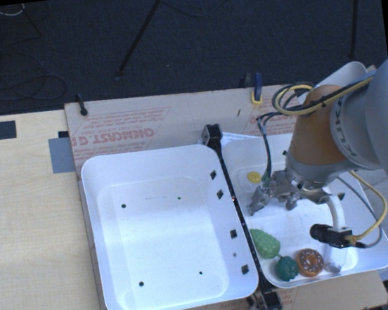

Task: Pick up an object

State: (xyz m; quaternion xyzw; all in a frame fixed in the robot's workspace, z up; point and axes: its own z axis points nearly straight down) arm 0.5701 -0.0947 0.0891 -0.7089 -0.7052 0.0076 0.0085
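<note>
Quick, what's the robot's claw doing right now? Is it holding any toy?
End effector: over the right bin, open or closed cannot be told, no toy seen in it.

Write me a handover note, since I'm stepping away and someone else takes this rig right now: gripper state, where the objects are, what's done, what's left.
Gripper: low inside the right bin, near its left wall; nothing seen between its fingers, and whether they are open or shut cannot be told.
Objects, all in the right bin: a small yellow piece just above the gripper; a light green lumpy object below it; a dark teal ball beside a brown doughnut-shaped toy at the near edge.
Left bin: bare white floor.
Done: arm is down in the right bin.
Left: grasp and lift an object; none is held yet.
</note>
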